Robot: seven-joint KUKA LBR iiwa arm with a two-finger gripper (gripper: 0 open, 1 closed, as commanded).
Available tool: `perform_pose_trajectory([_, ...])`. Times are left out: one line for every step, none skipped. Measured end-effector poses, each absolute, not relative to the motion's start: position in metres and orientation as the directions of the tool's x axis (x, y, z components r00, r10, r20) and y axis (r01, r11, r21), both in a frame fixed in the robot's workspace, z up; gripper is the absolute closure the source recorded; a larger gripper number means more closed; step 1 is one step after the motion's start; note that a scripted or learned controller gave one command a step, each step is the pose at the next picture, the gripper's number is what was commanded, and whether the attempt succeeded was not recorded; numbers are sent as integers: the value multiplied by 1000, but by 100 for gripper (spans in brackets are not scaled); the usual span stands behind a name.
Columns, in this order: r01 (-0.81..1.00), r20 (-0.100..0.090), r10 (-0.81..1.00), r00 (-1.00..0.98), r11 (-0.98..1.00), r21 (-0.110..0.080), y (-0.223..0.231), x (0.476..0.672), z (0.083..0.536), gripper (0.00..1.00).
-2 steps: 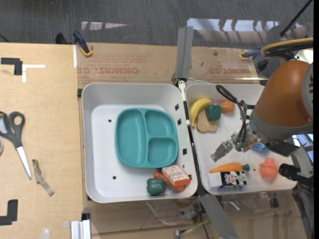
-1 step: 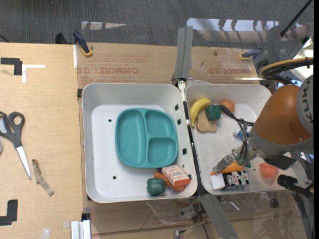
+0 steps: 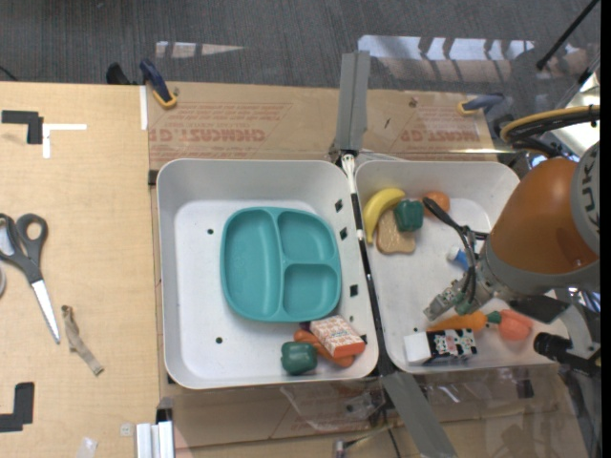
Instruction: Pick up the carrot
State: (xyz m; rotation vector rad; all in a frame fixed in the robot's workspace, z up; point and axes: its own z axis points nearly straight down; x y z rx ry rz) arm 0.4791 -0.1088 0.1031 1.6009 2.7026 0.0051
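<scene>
your pincer (image 3: 456, 301) hangs low in the right bin (image 3: 496, 181), its grey fingertips down just above the carrot (image 3: 458, 322). you cannot tell from this slant whether it is spread or pressed together, and nothing shows plainly between its tips. the carrot lies on its side near the bin's front wall, orange with a green end pointing right toward a round orange fruit (image 3: 516, 327). a small black and white box (image 3: 441, 347) sits just in front of the carrot, touching or nearly so. the arm's orange band (image 3: 544, 218) bulks over the right half of that bin.

further back in the same bin you see a banana (image 3: 380, 208) curled beside a dark green piece (image 3: 409, 216), a tan slice of bread (image 3: 395, 239) under them, and a small orange ball (image 3: 437, 201) near the back wall.

the left bin (image 3: 181, 284) holds a teal divided plate (image 3: 282, 263), and along its front edge a green pepper-like piece (image 3: 298, 356) and a small orange and white carton (image 3: 336, 337). scissors (image 3: 29, 265) lie on the bench well to the left.
</scene>
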Motion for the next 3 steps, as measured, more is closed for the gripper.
perform_pose_trajectory([760, -2, 760, -650, 650, 1, -149, 478, 181, 100])
perform_pose_trajectory([978, 2, 978, -206, 206, -3, -123, 493, 120, 100])
perform_pose_trajectory([953, -1, 953, -303, 303, -1, -223, 478, 211, 100])
